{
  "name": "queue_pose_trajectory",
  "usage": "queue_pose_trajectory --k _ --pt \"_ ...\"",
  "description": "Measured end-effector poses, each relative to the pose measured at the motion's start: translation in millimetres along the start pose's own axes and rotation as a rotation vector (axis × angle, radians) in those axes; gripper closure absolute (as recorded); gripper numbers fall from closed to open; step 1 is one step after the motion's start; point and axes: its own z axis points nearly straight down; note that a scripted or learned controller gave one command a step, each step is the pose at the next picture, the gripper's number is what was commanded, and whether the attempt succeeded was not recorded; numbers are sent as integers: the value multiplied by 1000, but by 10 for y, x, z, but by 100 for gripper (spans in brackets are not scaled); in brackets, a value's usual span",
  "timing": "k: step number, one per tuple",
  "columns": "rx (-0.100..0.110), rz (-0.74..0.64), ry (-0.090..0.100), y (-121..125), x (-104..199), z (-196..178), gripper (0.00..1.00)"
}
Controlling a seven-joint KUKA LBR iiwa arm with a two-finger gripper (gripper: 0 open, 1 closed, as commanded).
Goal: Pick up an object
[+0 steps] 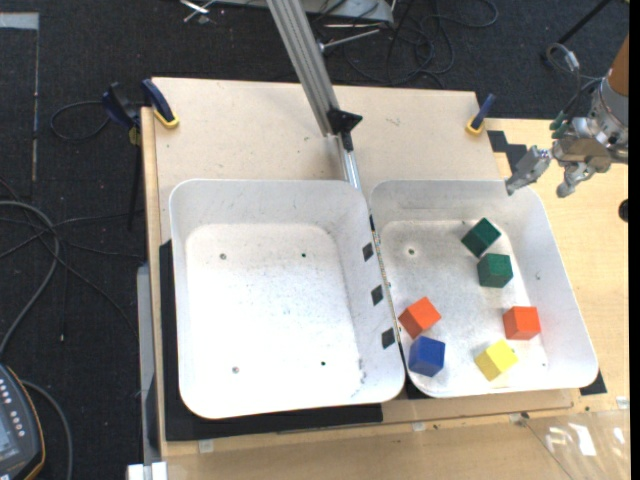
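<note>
Even bright overhead light, soft short shadows under blocks (487, 286), mild glare on white bins (200, 208), slightly grainy

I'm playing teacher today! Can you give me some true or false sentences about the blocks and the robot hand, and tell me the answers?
1. All the blocks are in the right bin. True.
2. There are three green blocks. False: there are two, one just above the other.
3. The blue block sits right below the orange block. True.
4. The hand is holding the yellow block. False: the hand is open, above the bin's far right corner, with nothing in it; the yellow block lies near the bin's front edge.
5. The red block is in the left bin. False: it is in the right bin, above the yellow block.
</note>
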Motion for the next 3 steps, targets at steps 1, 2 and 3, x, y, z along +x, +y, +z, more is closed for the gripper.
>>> queue_pose_trajectory --k 1,2,3 --pt "7 3 3 -82 -20 1174 0" --pt "3 0 2 -37 166 1742 0" --pt "5 2 1 -40 150 1615 100"
